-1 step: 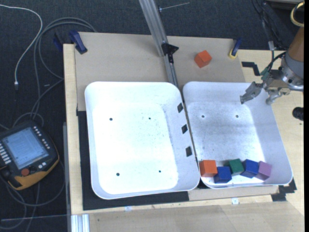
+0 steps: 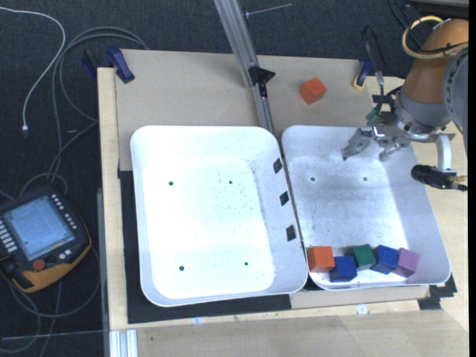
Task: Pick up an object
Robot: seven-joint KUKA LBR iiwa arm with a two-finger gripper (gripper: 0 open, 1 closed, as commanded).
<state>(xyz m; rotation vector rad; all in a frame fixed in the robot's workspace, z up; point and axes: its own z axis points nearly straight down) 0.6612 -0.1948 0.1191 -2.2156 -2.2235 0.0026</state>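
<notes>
While we look down at a slant from the fixed camera above the bench, we see the grey arm with its orange band (image 2: 433, 64) reaching in from the right, over the far part of the right shallow white bin (image 2: 349, 199). Its two-finger gripper (image 2: 370, 145) hangs above that bin's upper area, with the fingers (image 2: 352, 146) spread wide apart and nothing between them.

We find the loose things gathered at the near edge of the right bin, well apart from the gripper. From left to right they are a small orange cube (image 2: 321, 257), a dark blue block (image 2: 343, 268) just in front of it, a green cube (image 2: 363, 255), a second blue cube (image 2: 387, 257) and a pale purple cube (image 2: 407, 259). They sit close together in a row, several touching their neighbours.

We see the left shallow white bin (image 2: 208, 207) beside it, sharing the middle edge. Another orange cube (image 2: 313, 90) lies on the bare tan bench top (image 2: 186, 88) beyond the bins, near a slanting silver metal rail (image 2: 236, 32). A handheld control pendant with a lit screen (image 2: 39, 233) rests on the dark floor to the left of the bench, with grey cables (image 2: 56, 58) running past it.
</notes>
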